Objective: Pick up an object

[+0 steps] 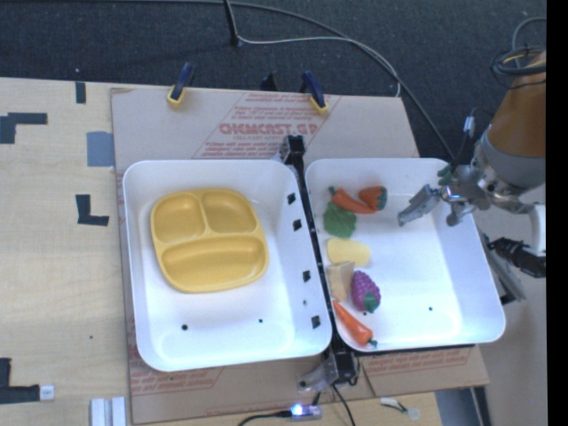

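Observation:
Several toy foods lie along the left side of the right bin: a carrot, a red piece, a green piece, a yellow piece, a beige piece, purple grapes and a second carrot. My gripper hovers over the bin's upper right part, to the right of the red piece. It is open, fingers spread, with nothing between them.
A yellow divided plate rests in the left bin. The two bins meet at a ridge with black clips. Blue and yellow clamps hold the cardboard at the back. Cables run behind the bench.

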{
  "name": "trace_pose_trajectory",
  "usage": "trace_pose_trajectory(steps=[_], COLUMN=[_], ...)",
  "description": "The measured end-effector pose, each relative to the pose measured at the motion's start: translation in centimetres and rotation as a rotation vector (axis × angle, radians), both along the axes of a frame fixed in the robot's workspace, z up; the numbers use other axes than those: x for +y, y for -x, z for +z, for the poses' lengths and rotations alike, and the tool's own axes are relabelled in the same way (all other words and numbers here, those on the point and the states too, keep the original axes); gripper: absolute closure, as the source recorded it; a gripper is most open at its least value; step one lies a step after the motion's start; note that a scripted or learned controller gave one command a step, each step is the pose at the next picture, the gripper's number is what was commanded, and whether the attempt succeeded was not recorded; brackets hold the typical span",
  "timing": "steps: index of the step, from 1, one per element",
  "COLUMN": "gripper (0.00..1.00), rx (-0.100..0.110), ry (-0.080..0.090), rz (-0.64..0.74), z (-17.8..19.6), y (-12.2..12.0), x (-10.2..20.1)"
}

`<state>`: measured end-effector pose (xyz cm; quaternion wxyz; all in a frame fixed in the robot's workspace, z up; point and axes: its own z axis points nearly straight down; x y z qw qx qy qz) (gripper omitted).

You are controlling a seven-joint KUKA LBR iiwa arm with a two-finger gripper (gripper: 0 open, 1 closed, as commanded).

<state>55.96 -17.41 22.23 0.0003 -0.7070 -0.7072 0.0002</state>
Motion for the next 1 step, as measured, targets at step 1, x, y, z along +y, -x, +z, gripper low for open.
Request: trace_pose_trajectory(steps=[1], gripper=[0.00], rx=[-0.004], ry=[0.001], rz=[0.002], z=[4.20], y=[-3.58], x=[1.66])
